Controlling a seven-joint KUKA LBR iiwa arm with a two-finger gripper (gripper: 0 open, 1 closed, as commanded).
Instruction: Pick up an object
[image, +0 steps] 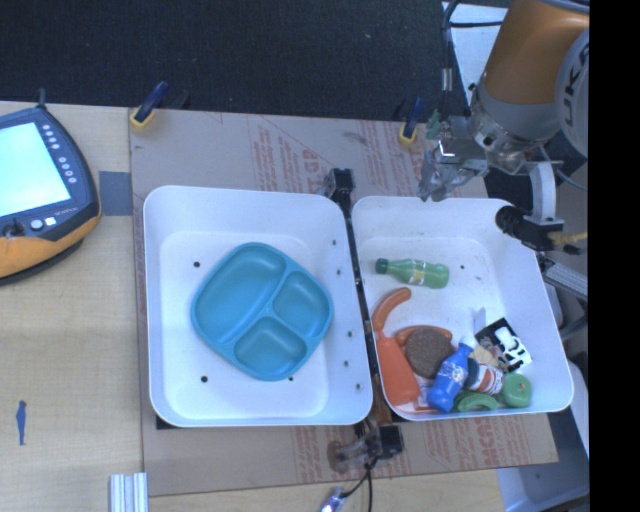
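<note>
- Camera view: my fingers (440, 182) hang over the far rim of the right bin (455, 208), near its far-left corner. They look slightly parted with nothing between them; beyond that I cannot tell how wide they stand.
- Nearest thing to me is the green bottle (412, 271). It lies on its side on the bin floor, below my fingers in this view, that is, toward the near edge of the worktop and a touch to the picture's left. Its long axis runs across the bin, cap end to the picture's left, almost level.
- I judge the coming move turns on that: I must come nearer and down, and set my fingers across the bottle's short width, not along it.
- The other things sit crowded in the near part of the bin: an orange piece (392, 352), a brown disc (430, 347), a blue bottle (452, 375), green bits (497, 394). They touch each other, so are harder to take singly.
- The left bin (165, 300) bears a blue tray (262, 311), well apart from me.
</note>
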